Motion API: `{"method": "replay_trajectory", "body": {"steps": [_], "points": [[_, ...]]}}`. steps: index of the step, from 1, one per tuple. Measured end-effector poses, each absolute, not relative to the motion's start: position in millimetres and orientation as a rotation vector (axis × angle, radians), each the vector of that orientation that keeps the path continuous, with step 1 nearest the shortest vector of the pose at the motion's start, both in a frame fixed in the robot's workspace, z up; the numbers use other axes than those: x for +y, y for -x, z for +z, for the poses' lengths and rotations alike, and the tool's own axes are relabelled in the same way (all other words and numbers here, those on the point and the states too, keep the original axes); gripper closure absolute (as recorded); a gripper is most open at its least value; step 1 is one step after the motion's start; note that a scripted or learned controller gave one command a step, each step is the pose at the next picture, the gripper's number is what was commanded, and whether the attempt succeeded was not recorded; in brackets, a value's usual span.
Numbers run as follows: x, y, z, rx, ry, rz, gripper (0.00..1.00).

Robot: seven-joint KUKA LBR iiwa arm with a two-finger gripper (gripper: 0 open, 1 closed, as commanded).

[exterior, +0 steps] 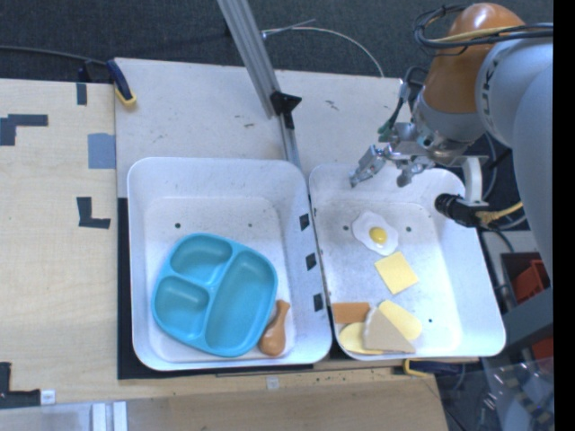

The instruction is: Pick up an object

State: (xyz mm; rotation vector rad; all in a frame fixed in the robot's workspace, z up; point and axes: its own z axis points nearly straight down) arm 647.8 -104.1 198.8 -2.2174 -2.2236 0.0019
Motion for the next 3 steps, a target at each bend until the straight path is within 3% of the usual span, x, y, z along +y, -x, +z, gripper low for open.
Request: {"method": "replay_trajectory", "body": {"steps": [1, 2, 3], "points": [[-132.1, -628.2, 189.8, -2.219, 2.222, 0.006, 0.00], [-209.8, -623.1, 355.9, -2.226, 2.229, -0.004, 0.00], [-210.4, -620.6, 303.9, -2.219, 2.219, 0.007, 0.00]]}}
